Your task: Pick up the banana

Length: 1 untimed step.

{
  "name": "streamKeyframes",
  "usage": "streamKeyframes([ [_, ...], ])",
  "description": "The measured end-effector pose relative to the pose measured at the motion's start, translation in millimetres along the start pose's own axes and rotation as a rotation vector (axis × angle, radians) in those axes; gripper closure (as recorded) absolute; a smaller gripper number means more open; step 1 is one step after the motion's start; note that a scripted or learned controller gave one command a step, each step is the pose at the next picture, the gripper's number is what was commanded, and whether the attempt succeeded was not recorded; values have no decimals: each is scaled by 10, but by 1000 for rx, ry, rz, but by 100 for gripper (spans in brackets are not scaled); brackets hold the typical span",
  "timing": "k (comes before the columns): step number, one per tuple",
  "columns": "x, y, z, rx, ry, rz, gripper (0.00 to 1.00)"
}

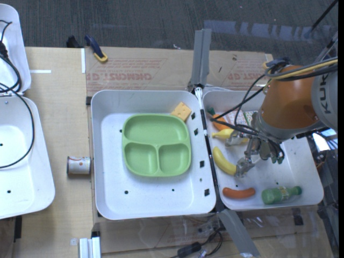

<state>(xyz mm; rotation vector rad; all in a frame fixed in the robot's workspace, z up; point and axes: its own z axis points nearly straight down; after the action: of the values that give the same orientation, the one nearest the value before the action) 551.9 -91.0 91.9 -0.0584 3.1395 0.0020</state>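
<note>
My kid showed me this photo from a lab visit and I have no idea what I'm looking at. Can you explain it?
It is one photo from a camera fixed above a bench, looking down at a slant. The grey and orange thing on the right is a robot arm; its claw hangs over the right bin, just beside a banana, which it is meant to pick up. The banana lies in the bin, not gripped. That bin also holds a red sausage, a green bottle and other toy food. The left bin holds a green divided plate and a yellow block.
</note>
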Motion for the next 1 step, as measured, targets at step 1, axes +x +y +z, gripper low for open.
streamKeyframes([
  [1, -13, -7, -100, 0, -5, 5, 100],
])
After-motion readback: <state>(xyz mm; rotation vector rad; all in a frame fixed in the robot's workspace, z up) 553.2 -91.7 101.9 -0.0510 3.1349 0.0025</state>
